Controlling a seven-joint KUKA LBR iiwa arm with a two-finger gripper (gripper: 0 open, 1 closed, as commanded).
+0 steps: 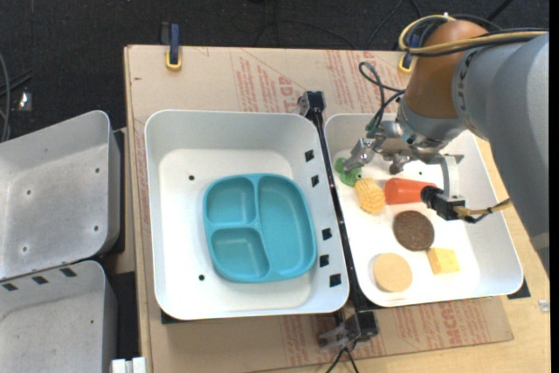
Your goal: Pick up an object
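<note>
The gripper [361, 155] (grip unclear) hangs over a half-hidden green object [348, 177] beside the corn [370, 196].

arm: grey, enters from right, angled down-left | wrist: orange band [441, 70] on top, cables looped around it | claw [367, 155]: low, pointing left, fingers too blurred to read

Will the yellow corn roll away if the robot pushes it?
Probably a bit. The corn cob looks rounded and lies on its side on the smooth floor of the right bin, so a sideways nudge could roll it. It likely won't go far: the orange carrot lies right beside it. It looks like stiff toy plastic.
</note>
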